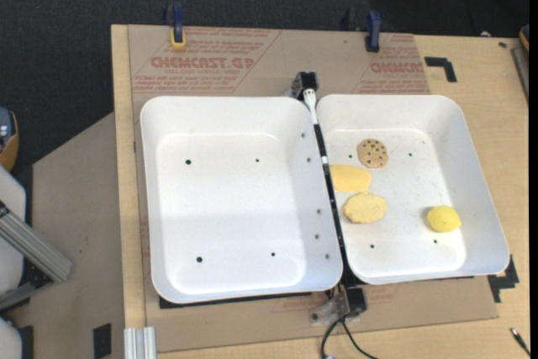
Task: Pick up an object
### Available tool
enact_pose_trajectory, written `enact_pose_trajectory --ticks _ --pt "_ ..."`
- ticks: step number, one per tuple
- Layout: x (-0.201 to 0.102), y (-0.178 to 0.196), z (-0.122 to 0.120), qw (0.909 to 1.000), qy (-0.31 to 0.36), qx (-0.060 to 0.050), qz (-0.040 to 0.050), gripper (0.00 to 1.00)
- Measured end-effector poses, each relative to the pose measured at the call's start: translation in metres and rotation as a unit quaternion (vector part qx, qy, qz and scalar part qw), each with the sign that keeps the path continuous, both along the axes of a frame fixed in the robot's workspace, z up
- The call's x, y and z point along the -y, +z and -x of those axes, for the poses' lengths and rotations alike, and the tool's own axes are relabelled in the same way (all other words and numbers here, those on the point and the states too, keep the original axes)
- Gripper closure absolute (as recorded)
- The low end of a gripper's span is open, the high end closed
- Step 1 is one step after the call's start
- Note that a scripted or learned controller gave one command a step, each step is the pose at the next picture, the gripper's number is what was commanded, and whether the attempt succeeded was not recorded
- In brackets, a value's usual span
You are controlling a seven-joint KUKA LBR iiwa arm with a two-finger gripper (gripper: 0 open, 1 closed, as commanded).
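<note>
Nearest us in the R bin (403,252) we see a yellow ball (443,219), w/ a pale round piece (365,208) to its left. Just beyond sits a yellow oblong (350,177), then a choc-chip cookie (372,152). L bin (227,206) lies alongside.

Two white bins (231,197) (454,118) sit side by side. The right bin holds four things: one speckled cookie (372,153), two pale yellow pieces (350,178) (365,208), one lemon (443,219).

Possibly a grey arm edge (528,63)
</note>
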State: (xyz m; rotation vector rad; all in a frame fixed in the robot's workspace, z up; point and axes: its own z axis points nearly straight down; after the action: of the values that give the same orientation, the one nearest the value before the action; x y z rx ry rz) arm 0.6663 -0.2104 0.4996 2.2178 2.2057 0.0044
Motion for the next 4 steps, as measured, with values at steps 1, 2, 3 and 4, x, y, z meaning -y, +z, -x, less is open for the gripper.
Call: enact_pose_trajectory --ticks 1,2,3,4 --pt "0.009 -0.126 0.043 0.9999 0.001 -0.013 -0.0056 1.0" --pt "0.014 -0.089 0.056 1.0 0.002 -0.003 -0.0022 1.0" --pt "-0.009 -0.171 0.099 0.9999 0.002 -0.011 -0.0058 1.0" --pt "-0.076 -0.213 0.14 0.9999 0.005 -0.009 -0.0059 1.0"
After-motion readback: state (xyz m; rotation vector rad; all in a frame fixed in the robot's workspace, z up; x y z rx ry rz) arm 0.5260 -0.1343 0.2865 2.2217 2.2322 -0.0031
